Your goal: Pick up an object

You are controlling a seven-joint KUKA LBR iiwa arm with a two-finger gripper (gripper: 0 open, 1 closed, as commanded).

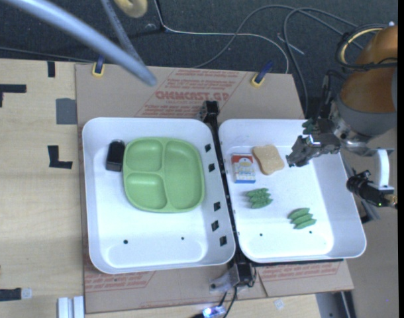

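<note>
Right bin [341, 237]: bread [268, 158], card [243, 168], two pea pods. Gripper [300, 152] beside bread; finger state cannot be told.

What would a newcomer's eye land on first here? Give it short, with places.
The green divided plate dominates the left bin, a small black object at its left rim. In the right bin lie a tan bread slice, a small carton and two green pods, while the gripper hovers beside the bread.

Tan bread slice [268, 158] lies flat in the right bin [334, 204], beside a small carton [243, 167]
</note>
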